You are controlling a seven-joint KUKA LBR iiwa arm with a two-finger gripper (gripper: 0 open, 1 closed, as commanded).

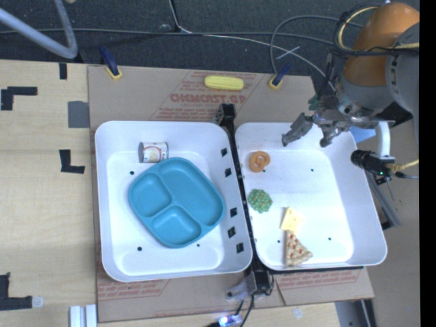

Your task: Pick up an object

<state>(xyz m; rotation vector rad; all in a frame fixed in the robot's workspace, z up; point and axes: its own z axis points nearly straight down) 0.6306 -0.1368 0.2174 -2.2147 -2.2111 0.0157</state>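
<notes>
The gripper (308,136) hangs with fingers apart and nothing between them at the right bin's (361,251) one-o'clock corner — still the approach, I judge — and must next drop toward the doughnut (258,161) at nine o'clock.

Dark carpet floor (225,9) behind wooden bench (41,182)
</notes>
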